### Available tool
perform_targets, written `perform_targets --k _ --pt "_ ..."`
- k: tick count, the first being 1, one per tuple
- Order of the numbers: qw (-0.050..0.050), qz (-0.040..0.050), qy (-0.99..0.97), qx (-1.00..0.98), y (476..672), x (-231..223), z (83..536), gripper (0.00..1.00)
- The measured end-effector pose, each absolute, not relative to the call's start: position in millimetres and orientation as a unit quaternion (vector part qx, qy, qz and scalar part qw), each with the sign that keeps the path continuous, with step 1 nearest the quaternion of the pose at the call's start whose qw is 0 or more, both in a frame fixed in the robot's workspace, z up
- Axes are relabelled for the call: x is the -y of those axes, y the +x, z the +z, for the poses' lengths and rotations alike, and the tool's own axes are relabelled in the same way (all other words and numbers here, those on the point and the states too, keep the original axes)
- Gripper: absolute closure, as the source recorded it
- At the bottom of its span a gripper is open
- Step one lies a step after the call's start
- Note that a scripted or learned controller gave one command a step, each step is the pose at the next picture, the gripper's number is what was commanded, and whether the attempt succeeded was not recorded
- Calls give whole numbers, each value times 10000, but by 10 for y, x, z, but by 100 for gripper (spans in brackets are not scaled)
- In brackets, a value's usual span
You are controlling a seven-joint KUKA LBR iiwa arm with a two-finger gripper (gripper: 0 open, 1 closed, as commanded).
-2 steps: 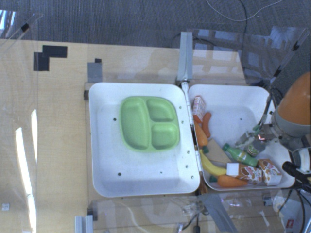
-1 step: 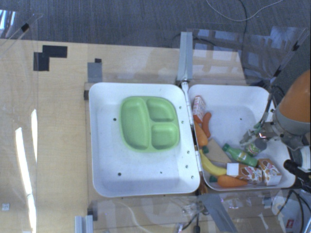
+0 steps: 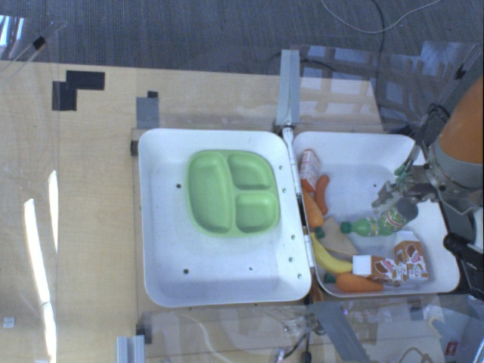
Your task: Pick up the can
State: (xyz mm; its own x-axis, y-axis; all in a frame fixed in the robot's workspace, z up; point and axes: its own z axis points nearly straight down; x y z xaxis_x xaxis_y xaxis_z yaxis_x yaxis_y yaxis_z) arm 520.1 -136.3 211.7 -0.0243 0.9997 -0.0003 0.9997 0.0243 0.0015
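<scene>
- Nearest, along the right bin's [image 3: 363, 153] front edge: a carrot [image 3: 358, 283], a small white block [image 3: 361, 264] and a printed carton [image 3: 402, 263].
- Just behind them lie a banana [image 3: 327, 254] and a green bottle [image 3: 372, 227], on its side.
- The gripper [image 3: 399, 197] hangs over the right bin, just above the bottle's far end; whether it is parted or closed cannot be told.
- The can [image 3: 308, 165] lies against the right bin's left wall, toward the back, with orange pieces [image 3: 318, 200] just in front.
- The left bin [image 3: 159, 225] holds a green divided plate [image 3: 231, 192].
</scene>
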Motion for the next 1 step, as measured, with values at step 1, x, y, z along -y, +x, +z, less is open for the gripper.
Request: perform_targets --k 1 --pt "3 3 6962 -7178 5215 1351 2202 100"
